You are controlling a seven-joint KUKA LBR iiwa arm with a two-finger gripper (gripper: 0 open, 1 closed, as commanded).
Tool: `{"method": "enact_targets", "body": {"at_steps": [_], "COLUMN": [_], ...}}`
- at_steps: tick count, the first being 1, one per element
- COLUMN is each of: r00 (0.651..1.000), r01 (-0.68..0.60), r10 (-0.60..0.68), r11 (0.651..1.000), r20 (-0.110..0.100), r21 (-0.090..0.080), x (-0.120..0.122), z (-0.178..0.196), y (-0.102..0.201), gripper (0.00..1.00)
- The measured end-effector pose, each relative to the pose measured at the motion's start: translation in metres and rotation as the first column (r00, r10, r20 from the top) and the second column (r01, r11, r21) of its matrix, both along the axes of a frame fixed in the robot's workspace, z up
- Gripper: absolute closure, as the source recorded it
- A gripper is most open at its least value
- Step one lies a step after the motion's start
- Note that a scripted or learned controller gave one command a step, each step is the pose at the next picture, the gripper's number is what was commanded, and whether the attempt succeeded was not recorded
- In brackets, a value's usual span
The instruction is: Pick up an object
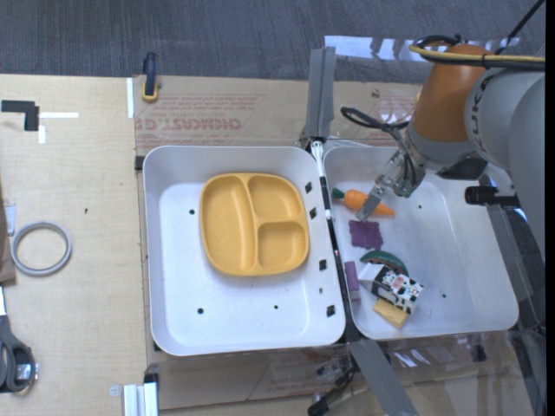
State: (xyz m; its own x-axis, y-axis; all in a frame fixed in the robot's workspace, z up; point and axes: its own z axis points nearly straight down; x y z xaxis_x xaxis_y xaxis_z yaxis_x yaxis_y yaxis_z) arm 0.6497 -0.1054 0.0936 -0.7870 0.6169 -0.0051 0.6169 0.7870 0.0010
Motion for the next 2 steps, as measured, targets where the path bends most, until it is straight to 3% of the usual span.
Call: {"method": "enact_targets", "body": {"at_steps": [1,2], "r00": [1.0,0.98], "r01": [-0.004,0.198], "r10": [0.004,-0.198], "r11": [1.0,0.98], "r20": [0.003,-0.003], "r21": [-0.003,0.0], "x": [0.001,-0.001], "z": [0.01,0.098], "y": [0.001,0.056], "gripper": [1.0,1.0]}}
